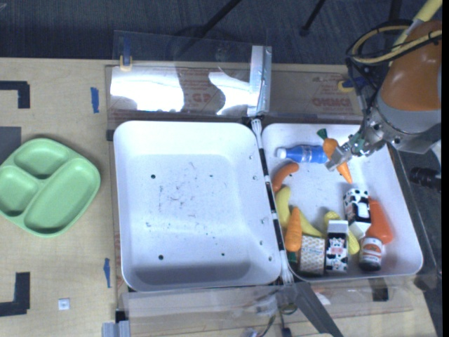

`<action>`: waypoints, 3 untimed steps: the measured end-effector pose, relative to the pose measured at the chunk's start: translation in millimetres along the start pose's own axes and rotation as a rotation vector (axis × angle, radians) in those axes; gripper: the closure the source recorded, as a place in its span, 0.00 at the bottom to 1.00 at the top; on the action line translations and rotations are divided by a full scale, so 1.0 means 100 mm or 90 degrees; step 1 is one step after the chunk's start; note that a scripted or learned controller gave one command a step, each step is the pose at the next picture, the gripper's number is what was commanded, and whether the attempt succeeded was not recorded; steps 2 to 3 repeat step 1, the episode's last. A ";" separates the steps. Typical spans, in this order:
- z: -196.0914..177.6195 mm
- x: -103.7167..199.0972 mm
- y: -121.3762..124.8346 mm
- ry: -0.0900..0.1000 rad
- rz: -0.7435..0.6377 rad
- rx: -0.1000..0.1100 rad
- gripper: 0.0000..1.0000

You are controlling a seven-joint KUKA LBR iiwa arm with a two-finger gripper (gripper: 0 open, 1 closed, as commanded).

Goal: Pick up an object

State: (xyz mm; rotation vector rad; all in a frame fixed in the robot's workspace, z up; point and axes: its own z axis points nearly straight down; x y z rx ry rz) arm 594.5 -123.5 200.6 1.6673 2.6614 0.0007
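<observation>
1. At the far left, a green plate (pixel 46 186) is seen on the wooden bench (pixel 56 83). It looks like smooth plastic, with rounded corners and three shallow hollows.
2. Next, the left bin (pixel 133 146) is seen. It is white, wide and shallow, with rounded corners and small dark specks on its floor.
3. Behind this bin, a shiny clear sheet (pixel 182 83) is stood up, edged with grey tape.
4. The right bin (pixel 410 258) is set just beside the left one, and toys are piled in it.
5. Near its left wall, a curved orange sausage shape (pixel 283 175) is laid, with a yellow banana (pixel 283 203) below it and a pointed orange toy (pixel 295 230) beside that.
6. At the bin's near edge, a patterned roll (pixel 311 253) and a small black and white carton (pixel 337 245) are found.
7. Higher up, a blue and white bottle (pixel 303 153) is laid on its side.
8. A small orange carrot (pixel 330 148) with a green top is seen right at the bottle's end.
9. A cow-spotted carton (pixel 356 204) and a red bottle (pixel 379 222) are laid toward the right, with a dark-capped jar (pixel 370 253) below them.
10. The arm (pixel 414 90) is bent down from the upper right, round and orange near its wrist.
11. The gripper (pixel 344 161) is lowered beside the carrot; an orange piece may be pinched between the fingers, but whether they are spread or pressed together cannot be told.
</observation>
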 end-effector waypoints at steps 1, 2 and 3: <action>-1.09 0.57 0.19 0.000 -0.049 0.000 1.00; -1.09 0.57 0.19 0.000 -0.049 0.000 1.00; -1.09 0.57 0.19 0.000 -0.049 0.000 1.00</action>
